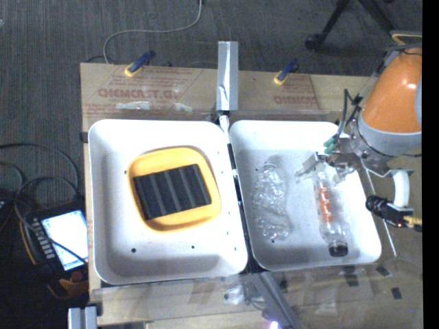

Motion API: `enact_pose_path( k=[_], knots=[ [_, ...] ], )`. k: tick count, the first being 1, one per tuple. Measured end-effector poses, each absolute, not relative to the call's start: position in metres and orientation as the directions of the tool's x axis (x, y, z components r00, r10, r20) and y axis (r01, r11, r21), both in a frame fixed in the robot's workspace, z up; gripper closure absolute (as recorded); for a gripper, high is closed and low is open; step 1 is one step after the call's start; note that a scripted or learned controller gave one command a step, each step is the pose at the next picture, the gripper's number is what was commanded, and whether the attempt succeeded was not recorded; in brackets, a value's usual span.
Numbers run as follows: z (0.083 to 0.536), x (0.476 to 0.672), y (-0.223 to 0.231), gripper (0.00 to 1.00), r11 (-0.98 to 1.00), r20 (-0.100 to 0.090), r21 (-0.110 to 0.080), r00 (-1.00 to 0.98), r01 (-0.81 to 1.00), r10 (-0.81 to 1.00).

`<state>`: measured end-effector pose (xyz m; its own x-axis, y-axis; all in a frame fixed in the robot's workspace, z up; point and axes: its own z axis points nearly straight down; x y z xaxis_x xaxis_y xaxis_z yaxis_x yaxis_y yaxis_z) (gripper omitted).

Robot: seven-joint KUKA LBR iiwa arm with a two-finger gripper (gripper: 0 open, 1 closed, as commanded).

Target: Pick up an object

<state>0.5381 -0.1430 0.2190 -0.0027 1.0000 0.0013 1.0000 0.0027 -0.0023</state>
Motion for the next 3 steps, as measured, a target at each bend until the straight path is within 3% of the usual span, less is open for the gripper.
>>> enact_pose_path(
  k=[1,2,3],
  knots=[
    [0.136,0.568,-0.209,0.0,0.09,-0.001,-0.002,-0.09,0.996,0.996],
    [0.094,0.561,-0.211,0.0,0.197,-0.006,0.014,-0.197,0.98,0.98],
    [0.104,0.562,-0.209,1.0,0.199,-0.005,0.018,-0.198,0.98,0.98]
  ],
)
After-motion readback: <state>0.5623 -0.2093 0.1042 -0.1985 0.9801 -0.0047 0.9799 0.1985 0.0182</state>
